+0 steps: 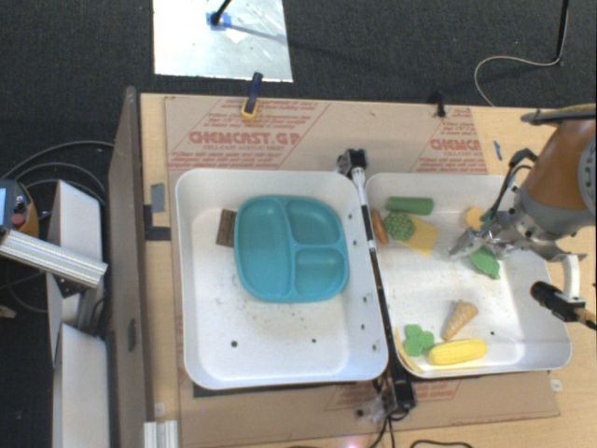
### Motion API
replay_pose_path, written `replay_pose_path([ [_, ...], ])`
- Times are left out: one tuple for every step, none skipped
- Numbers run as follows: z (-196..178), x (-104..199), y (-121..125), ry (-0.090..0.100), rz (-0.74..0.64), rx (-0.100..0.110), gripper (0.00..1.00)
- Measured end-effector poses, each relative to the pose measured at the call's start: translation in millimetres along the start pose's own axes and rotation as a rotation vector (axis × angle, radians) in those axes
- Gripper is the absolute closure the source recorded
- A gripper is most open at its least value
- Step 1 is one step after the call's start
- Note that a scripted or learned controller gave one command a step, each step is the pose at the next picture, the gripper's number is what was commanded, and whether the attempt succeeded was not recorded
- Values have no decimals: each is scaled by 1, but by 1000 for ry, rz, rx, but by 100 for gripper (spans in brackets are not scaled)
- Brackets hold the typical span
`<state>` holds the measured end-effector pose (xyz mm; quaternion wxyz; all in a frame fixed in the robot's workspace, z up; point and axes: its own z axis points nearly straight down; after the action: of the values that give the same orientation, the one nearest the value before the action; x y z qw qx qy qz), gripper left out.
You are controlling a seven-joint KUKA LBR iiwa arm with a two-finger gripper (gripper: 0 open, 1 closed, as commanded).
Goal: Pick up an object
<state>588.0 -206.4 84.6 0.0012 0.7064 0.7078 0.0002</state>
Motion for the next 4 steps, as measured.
replay_pose_path([
  [-12, 0, 2, -1, -1, -5, 100],
  [-11, 0, 2, -1, -1, -4, 0],
  [-1, 37, 69, 0, -5, -6, 0],
  [-11, 35, 66, 1, -4, -1, 100],
])
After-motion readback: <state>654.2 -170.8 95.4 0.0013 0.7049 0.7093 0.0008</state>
